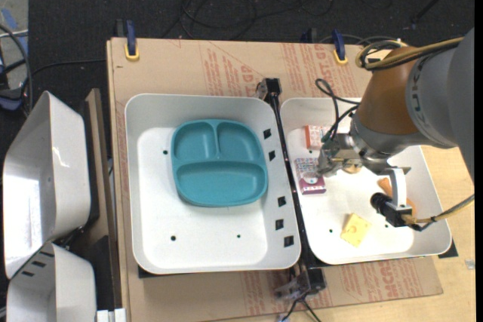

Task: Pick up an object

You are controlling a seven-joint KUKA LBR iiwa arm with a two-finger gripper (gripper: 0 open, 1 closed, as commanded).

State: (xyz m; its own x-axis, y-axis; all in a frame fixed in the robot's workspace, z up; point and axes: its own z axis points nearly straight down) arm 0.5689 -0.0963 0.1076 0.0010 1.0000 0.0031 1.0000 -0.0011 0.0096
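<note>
My gripper (330,160) hangs low over the left part of the right bin (423,162), under the grey arm with its orange band. Just left of it and below lies a small flat packet with a pink and purple label (309,181). A small red and white box (312,136) lies a little further back, near the bin's left wall. A yellow wedge-shaped piece (355,228) rests near the front of this bin. A small orange piece (385,182) shows to the right of the gripper. I see nothing held.
The left bin (143,185) holds a teal divided plate (219,162) at its middle. A black divider with clips (287,177) runs between the two bins. Both bins sit on a cardboard sheet (226,64). White tubs (45,162) stand off the bench at far left.
</note>
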